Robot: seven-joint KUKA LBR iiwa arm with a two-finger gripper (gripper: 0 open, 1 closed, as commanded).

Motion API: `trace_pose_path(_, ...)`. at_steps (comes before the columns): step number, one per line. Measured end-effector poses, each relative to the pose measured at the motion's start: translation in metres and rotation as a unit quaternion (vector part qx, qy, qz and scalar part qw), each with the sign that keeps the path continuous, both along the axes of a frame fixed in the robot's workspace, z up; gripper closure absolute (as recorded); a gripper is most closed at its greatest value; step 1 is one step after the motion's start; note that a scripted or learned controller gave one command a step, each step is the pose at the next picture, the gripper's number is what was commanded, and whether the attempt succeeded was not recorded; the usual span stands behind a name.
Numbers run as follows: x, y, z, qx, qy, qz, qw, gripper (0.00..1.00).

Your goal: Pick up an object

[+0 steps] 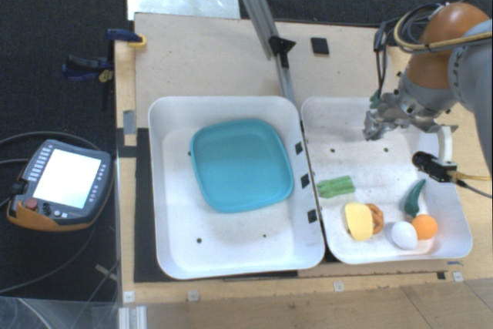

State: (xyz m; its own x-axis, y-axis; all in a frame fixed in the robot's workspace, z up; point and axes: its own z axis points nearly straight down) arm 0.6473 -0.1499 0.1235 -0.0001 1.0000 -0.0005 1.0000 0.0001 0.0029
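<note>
- The bench (216, 58) is a pale tan board carrying two shallow white bins side by side, on dark carpet.
- The left bin (173, 243) lies well to the left of the gripper and holds one thing, a teal square plate (241, 164) lying flat near its middle.
- The right bin (339, 115) sits under the gripper (375, 127), which hangs over the bin's upper part with nothing visible between its fingers; whether the jaws are parted or closed I cannot tell.
- The arm (443, 50) enters from the right, grey with an orange band above the wrist.
- All the loose objects lie below the gripper, toward the bin's near edge, apart from it.
- A yellow block (357, 221) lies below the gripper, touching a small brown object (376, 217) on its right.
- A green flat piece (336, 186) lies nearest the gripper, below and slightly left.
- A dark green curved item (414, 198) lies below and right.
- An orange ball (424, 226) and a white egg (404, 234) sit together in the bin's lower right corner.
- A teach pendant (63, 182) rests on the carpet far left.
- A blue clamp (123, 35) grips the bench's upper left corner.
- A grey metal pole (258, 4) slants over the bench's top edge.
</note>
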Motion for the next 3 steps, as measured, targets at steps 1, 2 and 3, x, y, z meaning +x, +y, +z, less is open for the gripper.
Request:
trace_pose_path(1,-0.005,-0.008,0.053,-0.0003,-0.001,0.000,1.0000,1.00)
trace_pose_path(2,-0.004,-0.008,0.088,0.0000,0.000,0.000,1.0000,1.00)
trace_pose_path(3,-0.019,0.032,0.096,0.0006,0.001,0.002,1.0000,1.00)
